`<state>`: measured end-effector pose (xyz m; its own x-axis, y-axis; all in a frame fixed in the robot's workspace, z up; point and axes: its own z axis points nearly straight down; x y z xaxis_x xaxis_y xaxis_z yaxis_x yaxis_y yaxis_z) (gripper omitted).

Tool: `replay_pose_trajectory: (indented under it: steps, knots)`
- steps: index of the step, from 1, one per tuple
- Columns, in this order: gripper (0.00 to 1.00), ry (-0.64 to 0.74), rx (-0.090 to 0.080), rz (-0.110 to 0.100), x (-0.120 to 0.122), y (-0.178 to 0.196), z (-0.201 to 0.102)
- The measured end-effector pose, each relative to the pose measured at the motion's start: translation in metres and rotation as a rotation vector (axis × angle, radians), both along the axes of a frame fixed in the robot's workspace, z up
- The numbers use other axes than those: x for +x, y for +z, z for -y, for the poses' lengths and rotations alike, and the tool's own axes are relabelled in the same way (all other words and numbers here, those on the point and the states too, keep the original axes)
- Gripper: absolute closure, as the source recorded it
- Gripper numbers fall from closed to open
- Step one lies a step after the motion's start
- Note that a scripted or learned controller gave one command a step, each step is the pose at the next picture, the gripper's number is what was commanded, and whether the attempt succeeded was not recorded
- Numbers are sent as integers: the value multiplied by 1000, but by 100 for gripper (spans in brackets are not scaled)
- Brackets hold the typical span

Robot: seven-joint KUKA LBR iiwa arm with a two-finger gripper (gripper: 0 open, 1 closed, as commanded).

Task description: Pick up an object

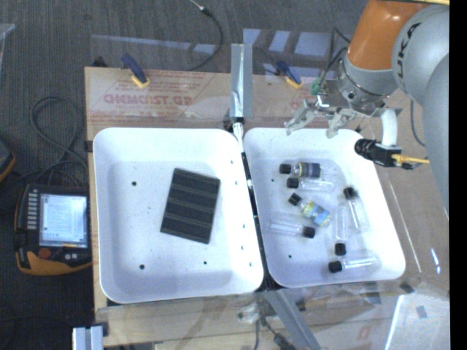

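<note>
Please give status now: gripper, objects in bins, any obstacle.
Gripper open, holding nothing, above far rim of right bin. Vials scattered in the right bin, untouched. Dark ridged block lies in left bin. No obstacle seen.

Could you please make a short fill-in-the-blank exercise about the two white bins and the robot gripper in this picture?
1. The dark ribbed slab lies in the ____ bin.
2. The small vials with black caps lie in the ____ bin.
3. The gripper is above the ____ edge of the bin with the vials.
4. The band above the wrist is ____.

Missing words: left; right; far; orange
</note>
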<state>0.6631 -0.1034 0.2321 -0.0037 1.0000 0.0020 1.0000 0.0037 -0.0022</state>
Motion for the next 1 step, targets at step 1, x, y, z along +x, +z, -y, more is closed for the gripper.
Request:
replay_pose_trajectory:
  steps: [1]
  knots:
    - [0,26,0,1,-53,-139,8]
